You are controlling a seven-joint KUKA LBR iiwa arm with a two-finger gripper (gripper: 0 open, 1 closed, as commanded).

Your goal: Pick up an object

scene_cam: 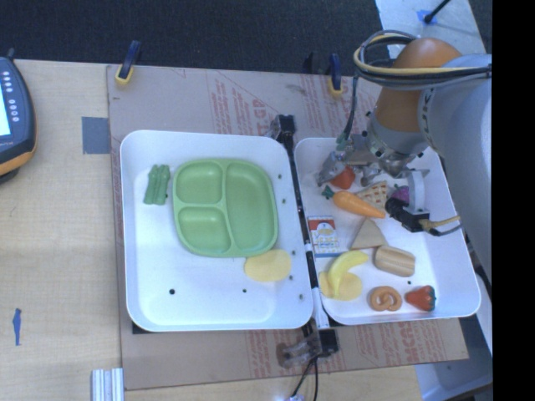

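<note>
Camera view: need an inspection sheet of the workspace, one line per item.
Surface: two white bins, left bin and right bin, side by side on a cardboard sheet clamped to the bench.
Job's things: right bin holds toy carrot, banana, strawberry, pretzel, bread roll, small carton.
Clutter: left bin holds green divided plate, green vegetable piece, yellow chip.
Gripper: gripper low over the right bin's far end; finger state unreadable.
Cables: yellow-black hose looped at wrist.
Surroundings: pendant at left.
</note>
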